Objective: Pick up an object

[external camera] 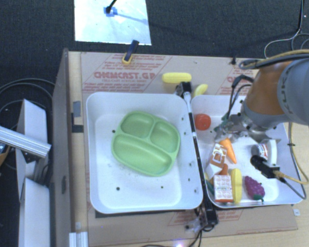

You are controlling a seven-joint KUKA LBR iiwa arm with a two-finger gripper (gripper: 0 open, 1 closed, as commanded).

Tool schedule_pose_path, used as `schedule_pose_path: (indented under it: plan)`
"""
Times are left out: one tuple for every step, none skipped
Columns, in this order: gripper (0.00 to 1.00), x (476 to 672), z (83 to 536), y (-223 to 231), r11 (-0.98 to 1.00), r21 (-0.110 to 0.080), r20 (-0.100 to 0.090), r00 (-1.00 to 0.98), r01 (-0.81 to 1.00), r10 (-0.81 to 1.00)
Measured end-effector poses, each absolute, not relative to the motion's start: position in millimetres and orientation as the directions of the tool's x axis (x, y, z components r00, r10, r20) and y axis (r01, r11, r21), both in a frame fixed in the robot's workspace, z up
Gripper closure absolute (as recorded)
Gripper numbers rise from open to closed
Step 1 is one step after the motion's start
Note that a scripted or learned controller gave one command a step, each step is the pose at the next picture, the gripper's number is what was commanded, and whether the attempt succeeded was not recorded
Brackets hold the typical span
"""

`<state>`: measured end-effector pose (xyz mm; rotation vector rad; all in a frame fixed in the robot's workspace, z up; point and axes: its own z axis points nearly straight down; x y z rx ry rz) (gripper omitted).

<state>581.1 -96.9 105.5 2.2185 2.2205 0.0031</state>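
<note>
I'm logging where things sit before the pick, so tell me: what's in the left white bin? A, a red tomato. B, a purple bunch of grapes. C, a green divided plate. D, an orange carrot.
C: the green divided plate lies alone in the left white bin, while the grapes, carrot and tomato are all in the right bin.

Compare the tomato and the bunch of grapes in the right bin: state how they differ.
The tomato is red-orange, round and smooth; the bunch of grapes is purple, longer and lumpy. The tomato lies alone near the bin's far left side, by the divider, while the grapes lie at the near edge beside a yellow piece. The tomato looks a bit smaller. Both lie in the right bin, neither in the gripper.
</note>
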Motion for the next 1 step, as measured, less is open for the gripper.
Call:
schedule_pose_path:
  plan:
    - [1.0,591.6,235.1,-33.2,0.012,0.016,0.002,-0.012,1.0,1.0]
